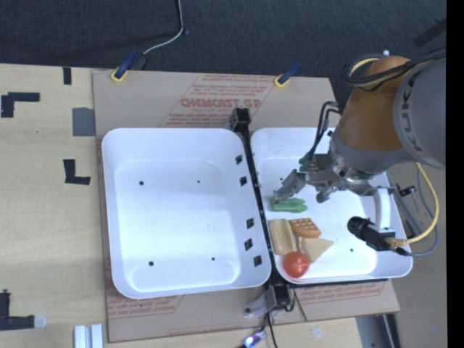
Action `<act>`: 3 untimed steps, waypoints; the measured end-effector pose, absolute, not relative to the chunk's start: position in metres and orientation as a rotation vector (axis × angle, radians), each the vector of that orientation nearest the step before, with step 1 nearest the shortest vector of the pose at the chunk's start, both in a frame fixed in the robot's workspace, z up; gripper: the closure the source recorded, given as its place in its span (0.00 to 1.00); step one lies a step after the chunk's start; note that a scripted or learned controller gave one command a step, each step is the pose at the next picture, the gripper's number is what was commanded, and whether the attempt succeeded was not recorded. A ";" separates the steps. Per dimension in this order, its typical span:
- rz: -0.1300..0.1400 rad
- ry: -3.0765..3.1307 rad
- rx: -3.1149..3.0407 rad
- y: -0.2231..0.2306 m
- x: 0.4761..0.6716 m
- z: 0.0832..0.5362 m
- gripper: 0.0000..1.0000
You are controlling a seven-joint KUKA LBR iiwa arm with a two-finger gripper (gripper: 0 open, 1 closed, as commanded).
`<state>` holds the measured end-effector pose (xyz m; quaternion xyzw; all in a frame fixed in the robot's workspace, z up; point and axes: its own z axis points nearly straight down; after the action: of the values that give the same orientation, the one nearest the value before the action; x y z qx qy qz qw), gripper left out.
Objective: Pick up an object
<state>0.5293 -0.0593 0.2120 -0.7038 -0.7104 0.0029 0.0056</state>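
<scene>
Pincer (284, 192) just above green toy (288, 205), apart

We find the scene evenly and fairly brightly lit from overhead. The 2 shallow white plastic bins (174, 216) reflect strongly and read near overexposed, with wall detail washed out. Shadows are soft and short; a faint one lies under the grey arm with the orange band (377, 122) on the right bin floor. The dark carpet at top is dim and grainy. Focus is moderate throughout, with slight softness and low resolution overall.
</scene>
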 end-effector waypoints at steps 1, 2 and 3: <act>-0.002 -2.228 -2.218 -0.046 0.610 0.182 0.00; 0.010 -2.213 -2.232 -0.182 0.618 0.111 0.00; 0.002 -2.224 -2.214 -0.105 0.586 0.134 0.00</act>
<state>0.5861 -0.1053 0.1343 -0.7055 -0.7087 0.0007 0.0017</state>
